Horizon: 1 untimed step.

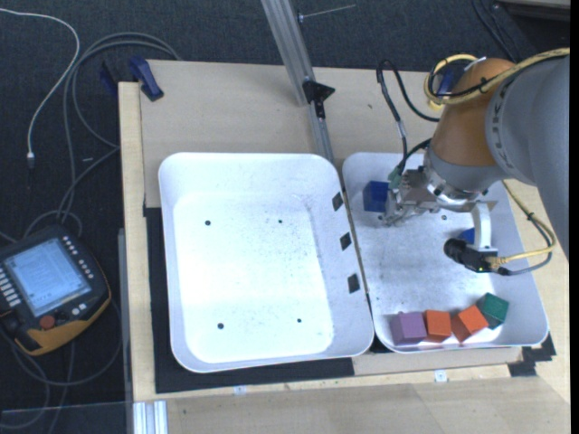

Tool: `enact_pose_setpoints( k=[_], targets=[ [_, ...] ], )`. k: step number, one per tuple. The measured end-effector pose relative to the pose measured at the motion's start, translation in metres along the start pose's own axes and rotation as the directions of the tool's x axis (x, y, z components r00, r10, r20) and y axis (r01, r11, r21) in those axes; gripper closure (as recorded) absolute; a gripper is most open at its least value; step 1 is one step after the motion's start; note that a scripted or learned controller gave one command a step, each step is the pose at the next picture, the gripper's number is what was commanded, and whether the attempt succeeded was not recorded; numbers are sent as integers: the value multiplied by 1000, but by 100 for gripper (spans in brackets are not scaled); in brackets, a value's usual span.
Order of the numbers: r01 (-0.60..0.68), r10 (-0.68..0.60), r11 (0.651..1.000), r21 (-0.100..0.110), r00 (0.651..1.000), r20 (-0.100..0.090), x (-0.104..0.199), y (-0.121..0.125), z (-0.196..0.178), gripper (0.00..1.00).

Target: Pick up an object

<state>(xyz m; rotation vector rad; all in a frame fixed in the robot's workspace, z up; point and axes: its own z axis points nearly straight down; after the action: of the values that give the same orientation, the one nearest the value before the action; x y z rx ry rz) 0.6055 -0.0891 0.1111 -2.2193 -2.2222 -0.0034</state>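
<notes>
Four blocks (448, 322) lay along the right bin's (529, 269) near wall, another block (375, 195) at its far-left.

Blue block (375, 196) sits near the top-left of the right bin (412, 260), close against the gripper (395, 213). Along the bin's bottom edge, four more blocks lie in a row touching: purple block (409, 326), orange block (439, 325), red-orange block (471, 321) tilted, green block (494, 308) at the right end.
</notes>
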Motion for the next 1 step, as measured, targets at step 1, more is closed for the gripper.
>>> enact_pose_setpoints(
  k=[1],
  targets=[
    [0,0,1000,1,1000,-1,0,0,1,0]
  ],
)
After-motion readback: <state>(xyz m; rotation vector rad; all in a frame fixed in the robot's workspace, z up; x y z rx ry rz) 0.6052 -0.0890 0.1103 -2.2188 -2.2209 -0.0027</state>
